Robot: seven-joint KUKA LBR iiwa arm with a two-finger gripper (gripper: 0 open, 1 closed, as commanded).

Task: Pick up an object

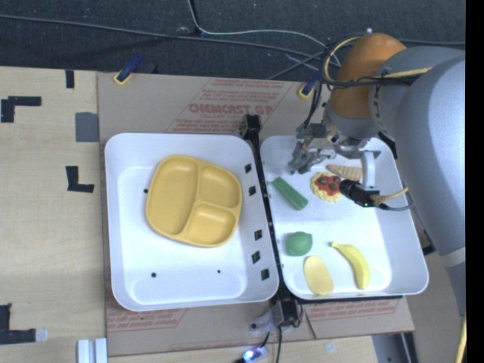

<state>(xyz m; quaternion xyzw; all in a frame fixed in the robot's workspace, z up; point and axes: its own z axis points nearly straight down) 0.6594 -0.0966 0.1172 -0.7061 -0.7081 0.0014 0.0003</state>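
Green and long, the bean pod [290, 193] is seen lying slantwise just below the gripper [304, 159], whose grasp cannot be told from above.

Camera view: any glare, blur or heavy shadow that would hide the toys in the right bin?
Camera view: lighting is even and soft, with faint shadows under the yellow plate and banana; the white right bin is bright but not blown out; the whole frame is slightly soft; the end effector is dark, its details hard to read.
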